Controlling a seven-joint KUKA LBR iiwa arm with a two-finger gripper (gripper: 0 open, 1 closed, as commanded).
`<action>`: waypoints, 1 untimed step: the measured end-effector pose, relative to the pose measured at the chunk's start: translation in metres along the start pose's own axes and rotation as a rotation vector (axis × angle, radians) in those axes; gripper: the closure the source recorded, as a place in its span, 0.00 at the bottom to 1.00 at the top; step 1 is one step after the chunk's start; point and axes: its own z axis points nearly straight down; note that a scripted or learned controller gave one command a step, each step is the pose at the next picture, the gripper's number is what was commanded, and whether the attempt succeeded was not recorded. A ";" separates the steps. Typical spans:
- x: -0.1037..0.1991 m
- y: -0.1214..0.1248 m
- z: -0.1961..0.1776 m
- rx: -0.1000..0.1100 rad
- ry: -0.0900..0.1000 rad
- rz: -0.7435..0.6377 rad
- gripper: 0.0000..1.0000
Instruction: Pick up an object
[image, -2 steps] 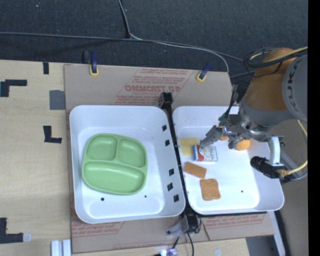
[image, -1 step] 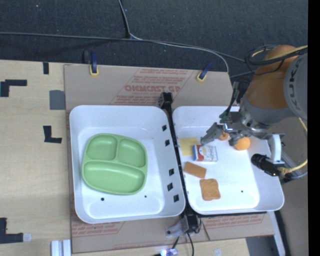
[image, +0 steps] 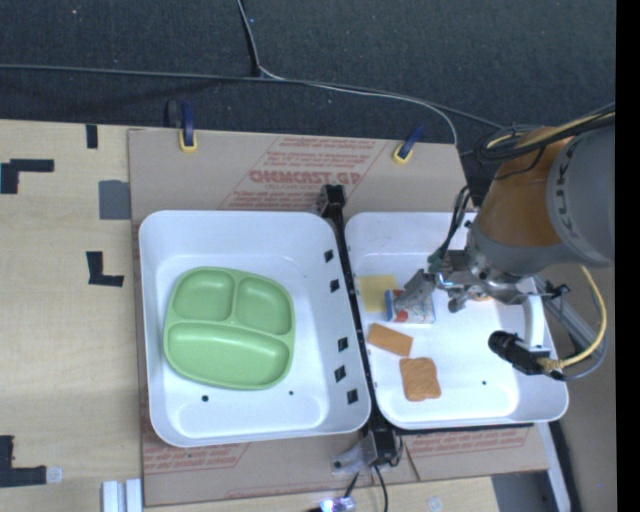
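Your pincer is low in the right bin, right by a small blue and red thing. You cannot tell how wide it is open, or if it has hold of anything. A yellow block sits just left of it. Two orange crackers lie nearer, easy to reach. The left bin keeps a green tray plate, well apart, out of your way.
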 end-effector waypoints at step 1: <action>0.003 0.006 0.047 -0.002 0.000 -0.001 0.00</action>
